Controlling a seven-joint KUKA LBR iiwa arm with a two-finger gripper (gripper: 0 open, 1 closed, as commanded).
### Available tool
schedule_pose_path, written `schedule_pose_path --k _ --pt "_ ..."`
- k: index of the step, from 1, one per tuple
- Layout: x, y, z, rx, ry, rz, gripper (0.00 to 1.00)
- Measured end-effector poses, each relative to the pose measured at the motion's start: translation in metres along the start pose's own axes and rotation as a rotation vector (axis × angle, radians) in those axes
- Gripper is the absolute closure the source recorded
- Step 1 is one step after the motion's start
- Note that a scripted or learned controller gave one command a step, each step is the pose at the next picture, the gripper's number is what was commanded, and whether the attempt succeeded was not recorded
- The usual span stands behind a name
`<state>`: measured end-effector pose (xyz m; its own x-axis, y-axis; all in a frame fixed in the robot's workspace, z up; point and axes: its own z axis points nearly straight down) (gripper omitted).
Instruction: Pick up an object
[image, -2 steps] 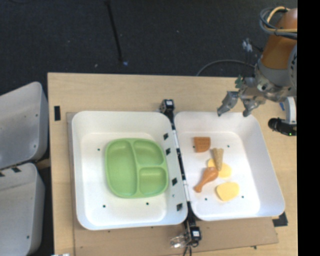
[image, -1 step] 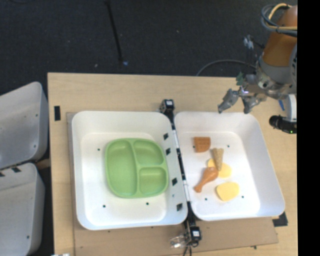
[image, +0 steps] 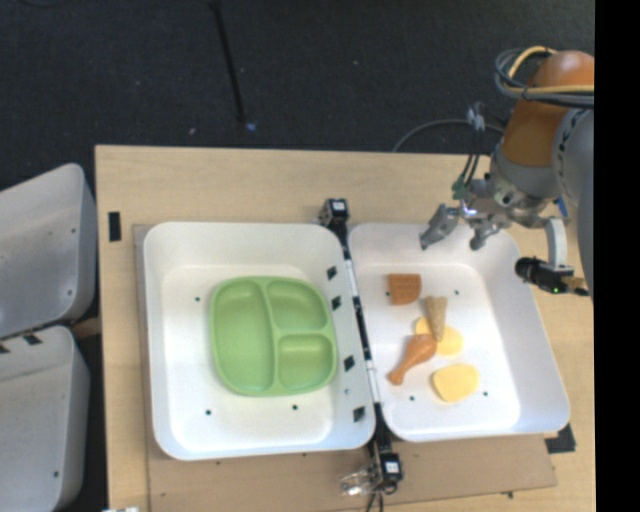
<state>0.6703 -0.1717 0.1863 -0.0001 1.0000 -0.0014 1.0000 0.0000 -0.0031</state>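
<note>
The gripper hangs over the right bin's far edge, jaws wide and holding nothing. The toy foods cluster mid-bin: a brown piece, cone, drumstick and yellow slices. Since cone, drumstick and one slice touch, a descent there risks nudging pieces aside or pinching two at once.

Toy foods lie clustered in the right bin.

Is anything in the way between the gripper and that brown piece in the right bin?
Nothing visible. The gripper hangs above the right bin's far edge, jaws spread, and the brown piece lies exposed on bare floor just nearer the camera.
</note>
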Motion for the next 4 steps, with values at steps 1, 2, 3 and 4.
schedule_pose_path --k 1,2,3,4 --pt "-0.003 0.007 0.059 -0.002 -0.001 -0.003 0.0" --pt "-0.004 0.008 0.086 -0.003 -0.001 -0.004 0.0" --pt "-0.005 0.009 0.073 -0.007 -0.004 -0.006 1.0" --pt "-0.003 0.011 0.028 -0.01 0.0 -0.004 1.0"
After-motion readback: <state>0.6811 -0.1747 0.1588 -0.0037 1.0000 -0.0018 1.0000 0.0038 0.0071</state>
